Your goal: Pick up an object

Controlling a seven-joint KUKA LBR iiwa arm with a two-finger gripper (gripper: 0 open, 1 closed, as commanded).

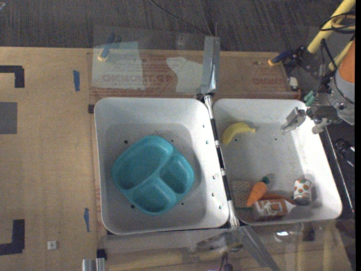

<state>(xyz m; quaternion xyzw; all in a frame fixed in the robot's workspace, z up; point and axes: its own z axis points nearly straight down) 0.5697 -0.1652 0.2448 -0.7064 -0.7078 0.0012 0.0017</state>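
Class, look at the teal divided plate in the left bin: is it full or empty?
Empty. All three compartments of the teal divided plate show bare teal surface, nothing lying in them.

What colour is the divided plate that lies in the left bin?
The divided plate is teal, a blue-green, seen clearly in the camera view against the white left bin.

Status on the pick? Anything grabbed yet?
Nothing done yet: the banana, carrot, bottle and small cup all lie in the right bin. The gripper sits over that bin's top-right corner, holding nothing. The whole pick remains.
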